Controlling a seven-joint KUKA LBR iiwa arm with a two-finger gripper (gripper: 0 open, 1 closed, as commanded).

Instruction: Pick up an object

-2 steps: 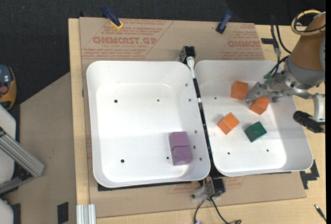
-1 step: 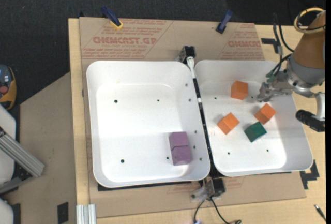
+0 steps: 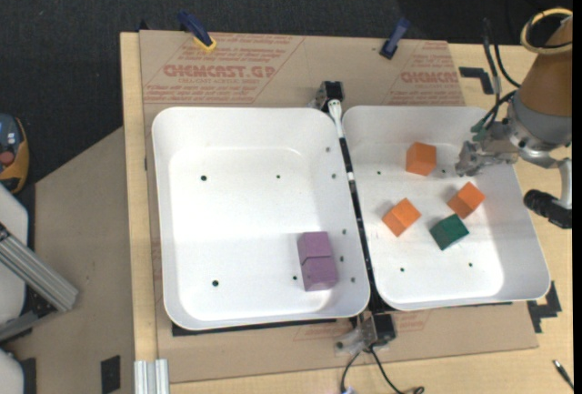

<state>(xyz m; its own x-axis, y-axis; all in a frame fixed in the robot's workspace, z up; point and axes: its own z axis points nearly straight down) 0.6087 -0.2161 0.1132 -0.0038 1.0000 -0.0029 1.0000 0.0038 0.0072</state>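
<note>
Camera view, looking down at a slant: the grey two-finger gripper (image 3: 470, 159) hangs over the right shallow white plastic bin (image 3: 455, 290), between two small orange cubes (image 3: 421, 158) (image 3: 466, 199); its jaw state cannot be made out, and the arm is cut off at the frame's right edge. Below lie a third orange cube (image 3: 401, 217) and a dark green block (image 3: 448, 231). A purple block (image 3: 317, 260) sits low in the left white bin (image 3: 227, 133).

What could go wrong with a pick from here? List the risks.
1. The gripper sits between two orange cubes; descending, it may land on neither.
2. The lower cube almost touches the green block, so a grasp there could knock it aside.
</note>
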